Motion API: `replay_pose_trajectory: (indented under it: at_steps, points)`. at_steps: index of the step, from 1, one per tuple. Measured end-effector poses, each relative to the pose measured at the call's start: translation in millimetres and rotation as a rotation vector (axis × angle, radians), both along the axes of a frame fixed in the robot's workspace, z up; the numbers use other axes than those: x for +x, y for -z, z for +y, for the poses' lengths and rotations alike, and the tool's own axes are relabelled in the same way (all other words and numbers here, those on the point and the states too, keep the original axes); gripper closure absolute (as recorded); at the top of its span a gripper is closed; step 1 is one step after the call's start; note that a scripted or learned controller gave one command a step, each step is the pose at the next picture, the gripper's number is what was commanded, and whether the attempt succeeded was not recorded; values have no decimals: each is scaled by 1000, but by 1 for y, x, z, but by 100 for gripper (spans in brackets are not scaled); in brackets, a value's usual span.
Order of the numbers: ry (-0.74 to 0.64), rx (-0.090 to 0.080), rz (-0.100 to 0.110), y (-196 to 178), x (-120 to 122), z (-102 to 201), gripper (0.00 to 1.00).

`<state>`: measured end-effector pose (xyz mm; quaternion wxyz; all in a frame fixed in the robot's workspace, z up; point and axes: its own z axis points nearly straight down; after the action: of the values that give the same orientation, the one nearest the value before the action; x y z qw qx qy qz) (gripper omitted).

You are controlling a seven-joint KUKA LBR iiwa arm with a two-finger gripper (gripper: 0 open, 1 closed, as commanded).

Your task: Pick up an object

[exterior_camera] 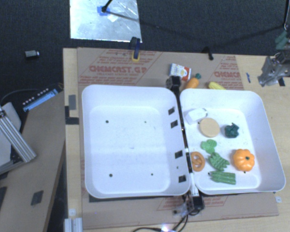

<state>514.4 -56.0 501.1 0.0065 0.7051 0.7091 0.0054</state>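
Our gripper hangs at two o'clock, outside the right bin; we cannot tell its state. We should descend squarely over the pumpkin, at five o'clock, clear of neighbours.

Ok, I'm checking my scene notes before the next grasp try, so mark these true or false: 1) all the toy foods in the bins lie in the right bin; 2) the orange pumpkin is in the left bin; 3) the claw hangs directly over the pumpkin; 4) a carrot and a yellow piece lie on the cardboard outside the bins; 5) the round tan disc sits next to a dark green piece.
1) True: the pieces all lie in the right bin.
2) False: the pumpkin is in the right bin, not the left bin.
3) False: the claw is off past the right bin's far right corner.
4) True: carrot, yellow piece.
5) True: tan disc, dark green piece.
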Motion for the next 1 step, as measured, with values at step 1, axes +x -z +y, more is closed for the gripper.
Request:
replay_pose_trajectory:
  at_steps: [1]
  points:
    - [1,1,9,-37,-26,-6,100]
